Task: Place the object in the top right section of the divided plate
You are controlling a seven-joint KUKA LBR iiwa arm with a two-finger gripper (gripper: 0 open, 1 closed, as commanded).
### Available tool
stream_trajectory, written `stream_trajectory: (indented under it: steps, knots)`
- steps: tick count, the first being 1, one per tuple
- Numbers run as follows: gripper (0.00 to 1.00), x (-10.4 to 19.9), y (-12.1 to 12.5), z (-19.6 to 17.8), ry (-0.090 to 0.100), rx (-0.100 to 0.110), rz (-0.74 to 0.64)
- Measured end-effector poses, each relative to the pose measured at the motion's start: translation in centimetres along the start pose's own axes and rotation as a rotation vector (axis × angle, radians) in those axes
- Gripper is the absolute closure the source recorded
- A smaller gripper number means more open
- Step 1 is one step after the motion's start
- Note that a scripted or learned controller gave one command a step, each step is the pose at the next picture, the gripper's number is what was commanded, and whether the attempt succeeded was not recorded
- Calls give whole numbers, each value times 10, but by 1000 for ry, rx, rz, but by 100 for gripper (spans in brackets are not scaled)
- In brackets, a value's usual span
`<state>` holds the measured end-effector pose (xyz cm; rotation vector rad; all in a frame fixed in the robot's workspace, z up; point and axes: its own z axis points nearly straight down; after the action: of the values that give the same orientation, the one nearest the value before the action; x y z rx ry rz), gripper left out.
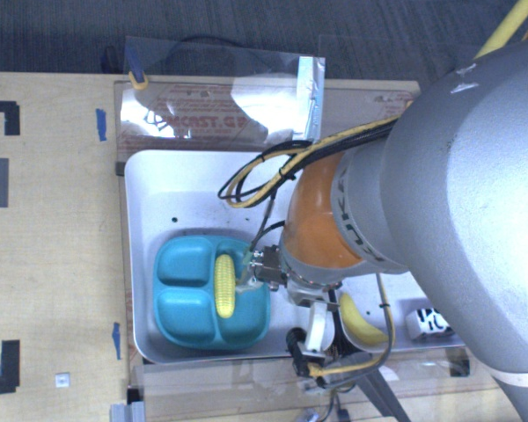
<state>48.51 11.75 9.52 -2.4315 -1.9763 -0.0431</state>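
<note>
The arm loomed over the right of the view, its orange band above the wrist, angled down toward the plate, probably so it could work over the plate's right side. The bin held a blue divided plate, and a banana lay right of the plate, under the wrist. The corn lay lengthwise on the ridge between sections, touching the plate. The gripper sat just beside the corn; whether it was apart or together could not be told.
</note>
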Motion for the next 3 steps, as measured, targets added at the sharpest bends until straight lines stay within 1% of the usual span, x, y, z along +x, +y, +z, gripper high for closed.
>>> stream_trajectory:
  steps: [1,2,3]
  knots:
    - [100,-4,0,-5,-9,3,4]
    - [100,55,29,-4,-45,13,334]
    - [100,109,92,12,-35,-2,248]
